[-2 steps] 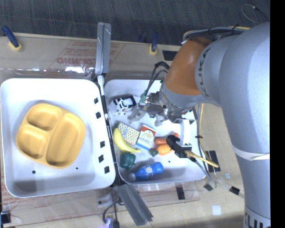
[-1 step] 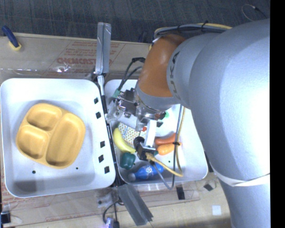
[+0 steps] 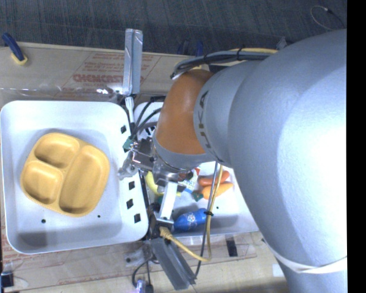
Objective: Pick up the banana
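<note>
Cardboard covers the counter [image 3: 61, 66] under two white bins. The left bin [image 3: 12, 163] holds a yellow divided tray [image 3: 64, 171]. The arm [image 3: 280, 139] hides most of the right bin [image 3: 229, 215], where the banana [image 3: 151, 183] peeks out beside a blue bottle [image 3: 186, 221] and a carrot [image 3: 215, 189]. Dark carpet [image 3: 171, 11] lies beyond. Whether the gripper [image 3: 161, 191] is spread, I cannot tell.

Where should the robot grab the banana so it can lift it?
Little of the banana shows: a yellow curved strip in the right bin, near the wall between the bins, under the gripper. Probably best to come straight down from above and pinch across its narrow middle, fingers either side of the curve. The wall beside it leaves little room, so a sideways approach looks poor.
</note>
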{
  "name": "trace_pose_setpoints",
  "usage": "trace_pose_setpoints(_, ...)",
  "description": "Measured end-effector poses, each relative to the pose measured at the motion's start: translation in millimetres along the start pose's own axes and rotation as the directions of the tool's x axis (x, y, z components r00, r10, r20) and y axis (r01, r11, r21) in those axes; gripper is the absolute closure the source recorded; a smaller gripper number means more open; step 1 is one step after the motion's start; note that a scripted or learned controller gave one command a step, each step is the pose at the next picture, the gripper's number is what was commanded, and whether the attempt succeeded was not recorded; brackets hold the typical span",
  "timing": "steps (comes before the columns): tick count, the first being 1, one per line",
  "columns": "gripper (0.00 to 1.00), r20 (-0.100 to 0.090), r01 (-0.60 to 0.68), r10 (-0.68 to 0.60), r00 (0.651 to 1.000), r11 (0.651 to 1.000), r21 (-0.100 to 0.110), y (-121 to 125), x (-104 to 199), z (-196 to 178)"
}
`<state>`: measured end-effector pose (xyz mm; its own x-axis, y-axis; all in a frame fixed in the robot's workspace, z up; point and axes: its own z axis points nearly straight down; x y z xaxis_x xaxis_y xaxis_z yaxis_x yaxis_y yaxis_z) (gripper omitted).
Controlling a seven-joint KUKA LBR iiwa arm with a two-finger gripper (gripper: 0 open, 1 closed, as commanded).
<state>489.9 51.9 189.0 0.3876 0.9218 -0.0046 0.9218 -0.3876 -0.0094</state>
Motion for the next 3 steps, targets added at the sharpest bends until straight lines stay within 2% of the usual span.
trace_pose_setpoints(1, 0.0, -0.002, -0.038, 0.038, 0.999, 0.999, -0.002, 78, -62, -40)
trace_pose_setpoints(2, 0.0, 0.0, 0.161, -0.161, 0.987, 0.987, 0.0, 30, 33, 0)
trace_pose_setpoints(3, 0.0, 0.0, 0.273, -0.273, 0.962, 0.962, -0.002, 69, 40, -29)
